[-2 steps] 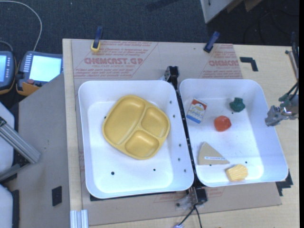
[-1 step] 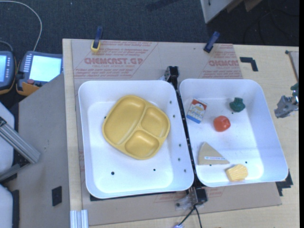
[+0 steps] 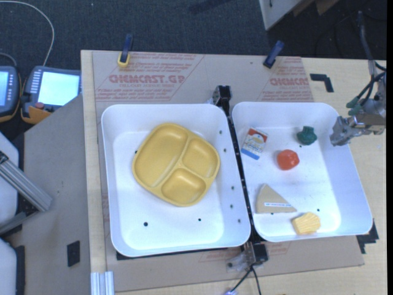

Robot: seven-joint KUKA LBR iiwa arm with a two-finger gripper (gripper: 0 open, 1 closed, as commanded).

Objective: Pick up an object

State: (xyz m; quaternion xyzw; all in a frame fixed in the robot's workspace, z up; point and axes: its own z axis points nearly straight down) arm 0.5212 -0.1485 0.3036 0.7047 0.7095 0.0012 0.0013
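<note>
Objects for picking lie in the right white bin [image 3: 353,183]: a small green knobbly toy [image 3: 306,135] near the far right corner, a round red-orange ball-like piece [image 3: 287,159] just in front of it, a small white and red carton [image 3: 253,143] by the left wall, a tan wedge shaped like a cheese slice [image 3: 274,200], and a yellow ridged block [image 3: 306,223] near the front edge. The left white bin [image 3: 116,226] holds a yellow plastic divided plate [image 3: 176,163].

In the camera view, the gripper [image 3: 341,134] hangs at the right bin's far right rim, close beside the green toy but apart from it. Whether its jaws are spread or pressed together I cannot tell; nothing sits between them.

My reading is that the approach step is in hand, with no grasp made yet. The next move likely calls for centring over one piece, the green toy being nearest, then descending straight with the jaws straddling it, keeping off the bin wall.
</note>
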